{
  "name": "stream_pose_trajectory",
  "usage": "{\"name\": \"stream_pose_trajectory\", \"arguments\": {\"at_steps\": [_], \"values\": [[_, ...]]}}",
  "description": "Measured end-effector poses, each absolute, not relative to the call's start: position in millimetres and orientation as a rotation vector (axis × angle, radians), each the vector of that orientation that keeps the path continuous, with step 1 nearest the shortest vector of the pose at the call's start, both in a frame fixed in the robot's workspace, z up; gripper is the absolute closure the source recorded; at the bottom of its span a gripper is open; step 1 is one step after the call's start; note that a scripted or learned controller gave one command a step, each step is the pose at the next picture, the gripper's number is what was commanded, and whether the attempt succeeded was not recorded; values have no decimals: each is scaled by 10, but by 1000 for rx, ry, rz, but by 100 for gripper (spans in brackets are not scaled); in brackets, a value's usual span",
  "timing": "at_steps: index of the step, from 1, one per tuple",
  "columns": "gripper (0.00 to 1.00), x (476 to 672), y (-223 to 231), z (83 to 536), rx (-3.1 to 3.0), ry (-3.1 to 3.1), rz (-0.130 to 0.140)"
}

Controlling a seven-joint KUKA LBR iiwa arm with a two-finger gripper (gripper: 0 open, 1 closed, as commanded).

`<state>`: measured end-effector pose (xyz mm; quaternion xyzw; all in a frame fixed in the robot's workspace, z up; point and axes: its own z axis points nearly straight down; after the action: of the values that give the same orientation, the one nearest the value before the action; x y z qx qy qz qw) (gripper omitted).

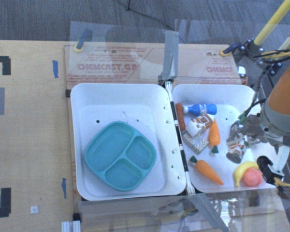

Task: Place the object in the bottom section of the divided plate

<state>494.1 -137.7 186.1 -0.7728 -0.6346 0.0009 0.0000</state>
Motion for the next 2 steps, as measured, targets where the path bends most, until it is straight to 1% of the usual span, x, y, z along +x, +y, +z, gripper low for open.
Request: {"name": "stream_pose_trajectory", "arguments": {"at_steps": [1, 2], "values": [[100, 5028, -695, 1843, -2257, -2182, 1], [100, 5214, 23, 1842, -2215, -2230, 0]]}}
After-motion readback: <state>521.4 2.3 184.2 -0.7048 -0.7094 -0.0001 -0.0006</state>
